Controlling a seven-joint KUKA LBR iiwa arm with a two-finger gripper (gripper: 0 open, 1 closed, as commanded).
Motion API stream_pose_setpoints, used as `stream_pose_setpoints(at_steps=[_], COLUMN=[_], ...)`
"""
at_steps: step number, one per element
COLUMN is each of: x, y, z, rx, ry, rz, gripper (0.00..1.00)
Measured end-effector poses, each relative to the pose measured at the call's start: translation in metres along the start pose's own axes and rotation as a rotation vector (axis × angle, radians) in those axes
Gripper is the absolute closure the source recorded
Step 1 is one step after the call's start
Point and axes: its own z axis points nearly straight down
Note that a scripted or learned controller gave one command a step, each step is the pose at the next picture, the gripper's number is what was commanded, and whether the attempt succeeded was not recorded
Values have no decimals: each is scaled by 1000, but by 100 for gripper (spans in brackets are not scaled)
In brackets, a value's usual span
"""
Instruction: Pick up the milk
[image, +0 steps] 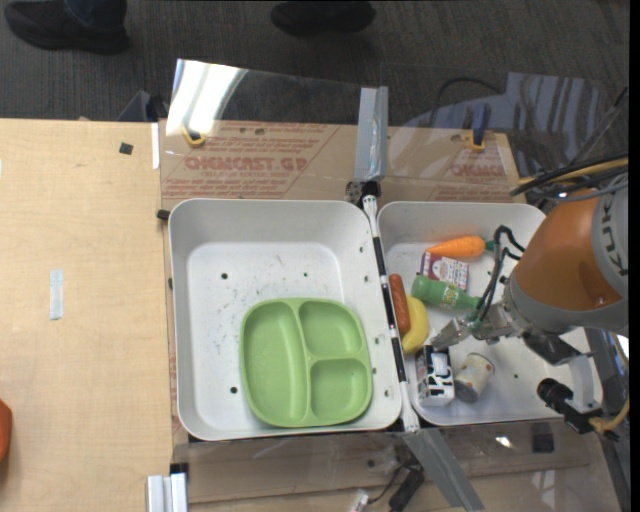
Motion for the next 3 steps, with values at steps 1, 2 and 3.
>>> stream_pose_setpoints(at_steps=[1,2,3], x=[-2,0,0], y=[0,1,1], z=[0,0,0], rx=[-1,-1,-3], ry=[3,1,1], rz=[-29,-33,-78], gripper=[0,0,0])
